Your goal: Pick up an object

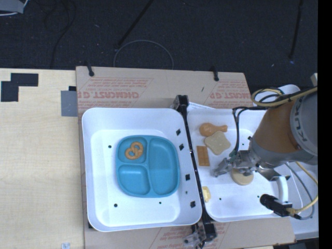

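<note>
The gripper (224, 168) hangs low in the right bin (228, 211), perhaps touching a round cream piece (242, 178).

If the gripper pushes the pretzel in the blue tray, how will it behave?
The pretzel looks thin and small, so probably light and easily slid. Its open loops suggest it may snap. The blue tray compartment's raised rim would likely stop it.

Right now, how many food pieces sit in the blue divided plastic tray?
1: an orange pretzel-shaped piece in the blue divided plastic tray, upper-left compartment.
</note>
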`<state>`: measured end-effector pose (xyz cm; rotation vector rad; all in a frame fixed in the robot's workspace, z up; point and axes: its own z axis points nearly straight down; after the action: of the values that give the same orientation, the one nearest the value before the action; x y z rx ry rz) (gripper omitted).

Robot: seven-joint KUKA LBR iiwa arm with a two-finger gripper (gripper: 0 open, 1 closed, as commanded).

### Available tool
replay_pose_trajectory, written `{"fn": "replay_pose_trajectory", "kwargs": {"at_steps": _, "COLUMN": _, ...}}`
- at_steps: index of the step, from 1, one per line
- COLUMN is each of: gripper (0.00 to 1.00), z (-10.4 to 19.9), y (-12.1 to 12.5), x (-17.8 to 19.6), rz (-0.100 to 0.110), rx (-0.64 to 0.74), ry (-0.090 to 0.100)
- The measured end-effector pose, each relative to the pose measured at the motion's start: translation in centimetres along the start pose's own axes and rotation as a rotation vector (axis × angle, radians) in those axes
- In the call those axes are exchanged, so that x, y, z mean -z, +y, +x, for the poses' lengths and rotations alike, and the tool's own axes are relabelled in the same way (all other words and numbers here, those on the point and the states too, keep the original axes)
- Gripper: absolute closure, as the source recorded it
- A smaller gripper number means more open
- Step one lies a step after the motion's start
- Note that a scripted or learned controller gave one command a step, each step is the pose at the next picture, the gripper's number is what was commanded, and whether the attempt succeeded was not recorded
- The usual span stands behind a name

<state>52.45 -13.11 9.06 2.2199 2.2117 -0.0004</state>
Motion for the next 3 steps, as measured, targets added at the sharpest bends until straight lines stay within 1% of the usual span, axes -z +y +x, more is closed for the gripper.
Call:
{"fn": "replay_pose_trajectory", "kwargs": {"at_steps": 1, "gripper": 1.0, "z": -0.2, "y": 0.1, "x": 1.2, "rz": -0.003, "rx": -0.007, "ry": -0.002}}
{"fn": "replay_pose_trajectory", "kwargs": {"at_steps": 2, "gripper": 1.0, "z": -0.8, "y": 1.1, "x": 6.3, "rz": 0.003, "rx": 0.005, "ry": 0.005}}
{"fn": "replay_pose_trajectory", "kwargs": {"at_steps": 3, "gripper": 1.0, "z": -1.1, "y": 0.9, "x": 10.6, "rz": 0.004, "rx": 0.004, "ry": 0.005}}
